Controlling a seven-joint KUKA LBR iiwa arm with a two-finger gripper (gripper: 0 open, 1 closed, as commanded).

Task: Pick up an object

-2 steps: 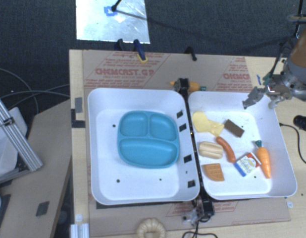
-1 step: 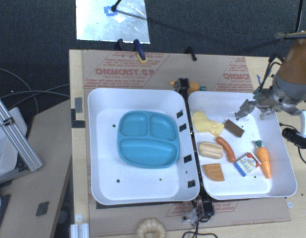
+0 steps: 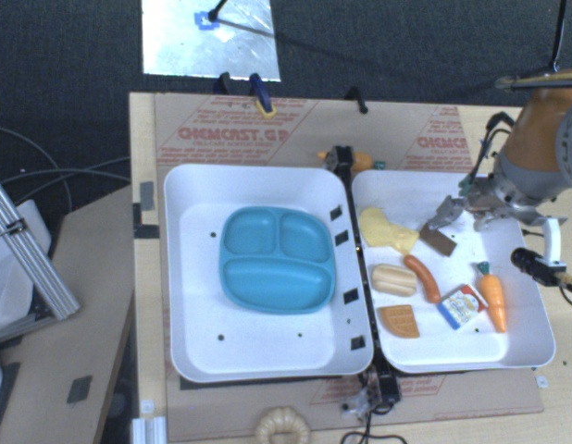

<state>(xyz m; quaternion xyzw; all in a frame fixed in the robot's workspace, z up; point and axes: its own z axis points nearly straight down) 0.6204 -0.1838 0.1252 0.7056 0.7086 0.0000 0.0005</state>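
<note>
Far left: left bin (image 3: 189, 276) carrying a blue divided plate (image 3: 275, 258). Right of it, right bin (image 3: 536, 340) scattered with toy food: yellow piece (image 3: 388, 231), bread roll (image 3: 393, 279), waffle (image 3: 399, 321), sausage (image 3: 422, 277) lying diagonally, small packet (image 3: 461, 306), carrot (image 3: 492, 302) standing lengthwise near to far. Near the far right side of that bin, claw (image 3: 450, 213) hovering low, finger state impossible to tell, nothing visibly gripped. Just beside the tip, slightly nearer, a brown block (image 3: 438, 241), long axis roughly left-right; likely the closest target, needing only a short drop toward the near side.
</note>
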